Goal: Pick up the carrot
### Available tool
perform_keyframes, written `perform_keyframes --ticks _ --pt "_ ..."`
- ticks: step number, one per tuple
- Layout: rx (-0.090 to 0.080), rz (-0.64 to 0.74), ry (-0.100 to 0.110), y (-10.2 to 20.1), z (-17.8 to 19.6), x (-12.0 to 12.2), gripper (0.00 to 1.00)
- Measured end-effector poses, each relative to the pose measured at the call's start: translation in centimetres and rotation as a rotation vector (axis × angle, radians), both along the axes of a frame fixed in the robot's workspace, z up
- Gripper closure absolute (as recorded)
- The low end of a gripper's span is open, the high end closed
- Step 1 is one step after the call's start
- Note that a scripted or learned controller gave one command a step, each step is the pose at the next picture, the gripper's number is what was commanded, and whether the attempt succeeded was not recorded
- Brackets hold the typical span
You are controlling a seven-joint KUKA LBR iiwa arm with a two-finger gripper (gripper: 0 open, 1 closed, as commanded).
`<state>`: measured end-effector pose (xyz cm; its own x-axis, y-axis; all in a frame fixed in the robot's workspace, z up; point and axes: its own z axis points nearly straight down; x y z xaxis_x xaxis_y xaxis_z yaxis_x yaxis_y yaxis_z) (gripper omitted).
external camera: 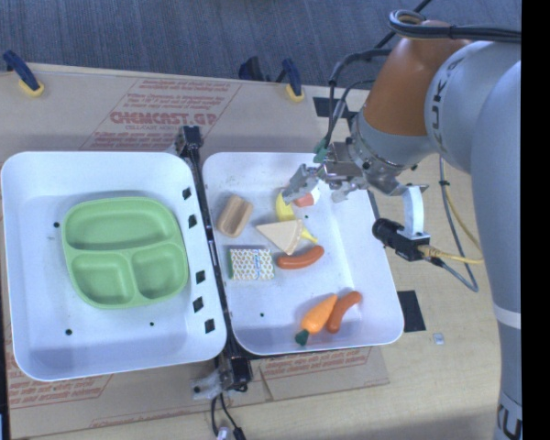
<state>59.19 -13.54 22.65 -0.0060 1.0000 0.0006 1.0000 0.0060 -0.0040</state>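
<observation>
A grey carpeted floor runs behind the bench, and on the bench a sheet of printed cardboard (165,108) is pinned down by blue clamps (23,73); on it sit two shallow white bins side by side. From the one camera above, the left bin (27,273) carries a green divided plate (124,250); the right bin (367,273) holds a scatter of toy food. The carrot (317,315) lies near that bin's front right corner, orange with a small green stub pointing toward the front rim, slanted, and touching a red-orange sausage-like piece (346,308) along its right side; another sausage (300,259) lies further back, beside a pale wedge (280,236), a yellow piece (288,207), a bread roll (234,215) and a patterned block (251,264). The arm (422,99) reaches in from the right and the gripper (304,187) hangs over the far part of the right bin, above the yellow piece and well apart from the carrot; whether it is spread or closed I cannot tell from here, and nothing is visibly held. The carrot looks like light, stiff plastic, smooth and tapered, so likely to slip or roll; I would take it across the thick middle, square to its length, minding the neighbour pressed against it.
</observation>
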Motion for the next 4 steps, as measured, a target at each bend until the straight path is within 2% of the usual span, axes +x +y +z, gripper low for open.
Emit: perform_keyframes --ticks 1,2,3,4 --pt "0.001 0.139 0.000 -3.0 -3.9 -4.8 0.00" --pt "0.002 0.170 0.001 -4.2 -11.4 -9.6 0.00" --pt "0.003 0.384 -0.001 -5.6 -13.5 -11.6 0.00" --pt "0.004 0.388 0.000 -5.6 -12.5 -11.5 1.00"
